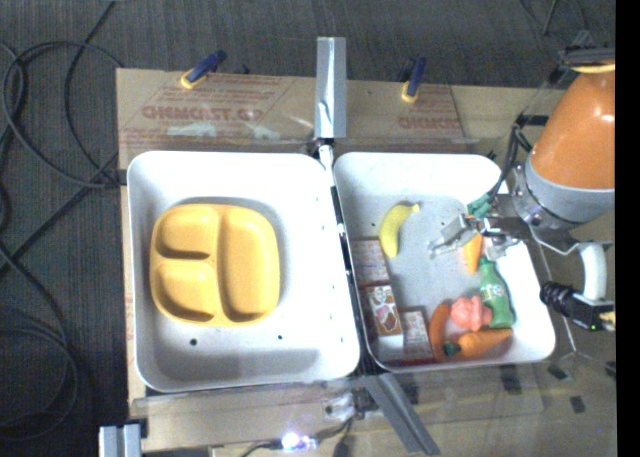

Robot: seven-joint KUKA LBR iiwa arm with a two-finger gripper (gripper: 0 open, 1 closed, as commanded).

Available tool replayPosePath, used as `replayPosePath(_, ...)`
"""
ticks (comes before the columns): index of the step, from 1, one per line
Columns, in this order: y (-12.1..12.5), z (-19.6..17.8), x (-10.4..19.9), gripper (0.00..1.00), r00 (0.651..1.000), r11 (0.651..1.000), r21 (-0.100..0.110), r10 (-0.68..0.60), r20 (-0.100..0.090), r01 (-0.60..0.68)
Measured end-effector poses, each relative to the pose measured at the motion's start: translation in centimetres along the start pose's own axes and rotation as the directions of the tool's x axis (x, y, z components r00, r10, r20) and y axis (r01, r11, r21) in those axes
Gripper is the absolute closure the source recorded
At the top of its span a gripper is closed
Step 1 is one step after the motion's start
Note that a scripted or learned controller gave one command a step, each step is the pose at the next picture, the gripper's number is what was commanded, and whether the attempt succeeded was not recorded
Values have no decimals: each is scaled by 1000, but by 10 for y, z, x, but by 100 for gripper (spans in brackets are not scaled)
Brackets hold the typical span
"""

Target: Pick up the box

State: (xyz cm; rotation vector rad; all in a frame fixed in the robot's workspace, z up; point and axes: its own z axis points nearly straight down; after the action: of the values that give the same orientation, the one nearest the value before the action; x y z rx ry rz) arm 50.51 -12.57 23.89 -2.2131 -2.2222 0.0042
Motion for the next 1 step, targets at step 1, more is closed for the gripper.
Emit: replayPosePath(1, 3, 126, 25, 0, 1000, 1000, -18, 4, 2, -4)
